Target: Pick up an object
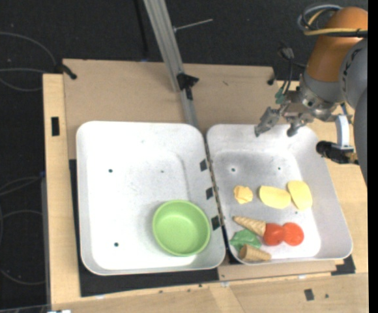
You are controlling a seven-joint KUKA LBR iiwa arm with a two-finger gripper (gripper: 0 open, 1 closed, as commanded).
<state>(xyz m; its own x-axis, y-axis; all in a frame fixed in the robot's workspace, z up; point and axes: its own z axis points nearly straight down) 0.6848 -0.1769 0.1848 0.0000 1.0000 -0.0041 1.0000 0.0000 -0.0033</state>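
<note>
Objects for picking: yellow pieces [275,196], red tomatoes [284,234], cones [250,226], all at near end of right bin [254,150]. Green bowl [180,227] in left bin [120,152]. Gripper [277,127] at far edge, fingers apart, holding nothing. Pick not yet begun.

Left bin [111,149] and right bin [254,155]: white plastic by the look, smooth, matt, dulled by grey scuffing across the floors. Green bowl [181,227]: smooth plastic with a soft sheen on the rim. Yellow pieces [275,196] and red pieces [284,234]: smooth, slightly glossy, plastic-like. Counter [117,90]: flat tan board, matt, resembling fibreboard or cardboard. Slanted pole [166,41]: bare metal, brushed grey. Arm's orange band [337,28]: glossy, highlights seen on it. End effector [277,126]: dull grey metal noted.
</note>
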